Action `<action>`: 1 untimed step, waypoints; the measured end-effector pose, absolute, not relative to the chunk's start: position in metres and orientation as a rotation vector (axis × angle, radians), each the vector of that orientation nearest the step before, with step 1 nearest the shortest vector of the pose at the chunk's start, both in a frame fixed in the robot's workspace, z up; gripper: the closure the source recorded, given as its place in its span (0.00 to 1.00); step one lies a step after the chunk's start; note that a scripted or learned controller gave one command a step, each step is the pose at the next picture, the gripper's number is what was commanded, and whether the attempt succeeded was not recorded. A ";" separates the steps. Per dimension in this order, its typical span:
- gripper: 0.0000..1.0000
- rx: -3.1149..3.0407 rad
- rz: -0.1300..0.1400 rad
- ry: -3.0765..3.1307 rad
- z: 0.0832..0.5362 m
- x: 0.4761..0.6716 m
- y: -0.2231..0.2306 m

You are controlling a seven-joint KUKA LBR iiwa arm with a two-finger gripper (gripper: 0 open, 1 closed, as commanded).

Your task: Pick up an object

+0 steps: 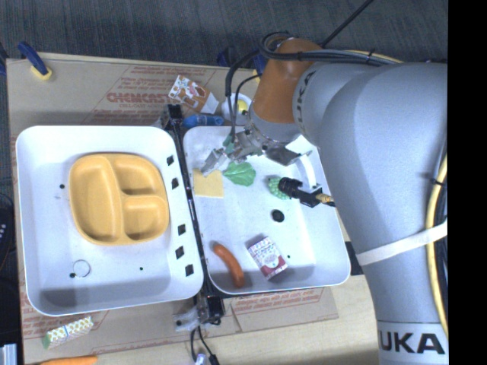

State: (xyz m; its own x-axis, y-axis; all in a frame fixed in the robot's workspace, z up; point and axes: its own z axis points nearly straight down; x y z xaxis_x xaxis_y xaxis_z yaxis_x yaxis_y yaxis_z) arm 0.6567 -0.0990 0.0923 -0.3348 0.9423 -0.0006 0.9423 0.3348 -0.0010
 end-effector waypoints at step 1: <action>0.00 -2.087 0.003 -2.346 0.092 0.653 -0.099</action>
